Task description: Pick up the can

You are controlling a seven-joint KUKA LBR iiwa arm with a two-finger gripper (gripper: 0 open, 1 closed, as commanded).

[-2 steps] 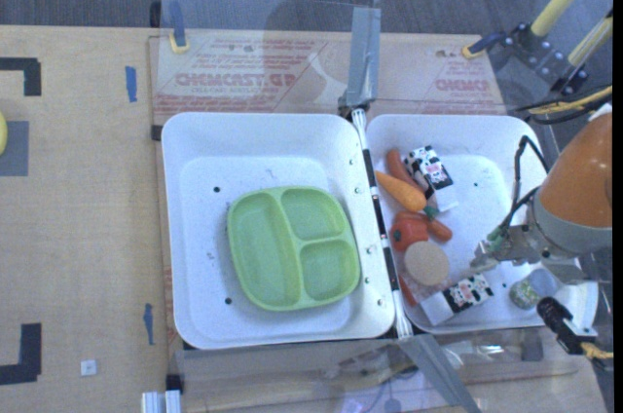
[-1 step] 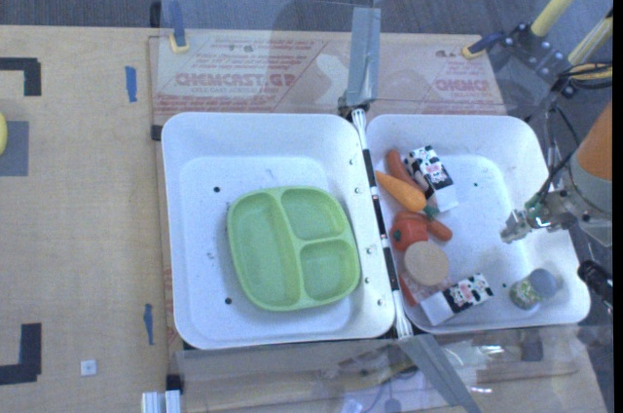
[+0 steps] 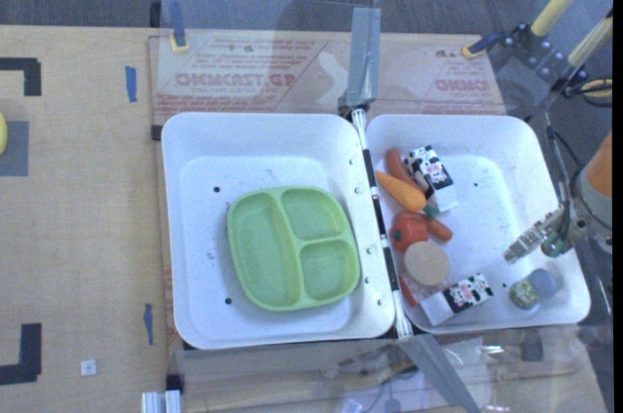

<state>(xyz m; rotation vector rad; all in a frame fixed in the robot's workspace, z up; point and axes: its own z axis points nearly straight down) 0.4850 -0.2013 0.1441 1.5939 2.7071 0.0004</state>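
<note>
Silvery round metal can (image 3: 534,288) lies in our right white bin's (image 3: 506,143) near corner; our two-finger gripper (image 3: 533,240) hovers just above it, grip unreadable.

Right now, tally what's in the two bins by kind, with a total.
Green three-compartment plastic tray: 1
Orange carrot-shaped toy: 1
Black-and-white cow-print cartons: 2
Small can lying on its side: 1
Round tan-topped item: 1
Red-orange item beside it, kind unclear: 1
Total: 7
</note>
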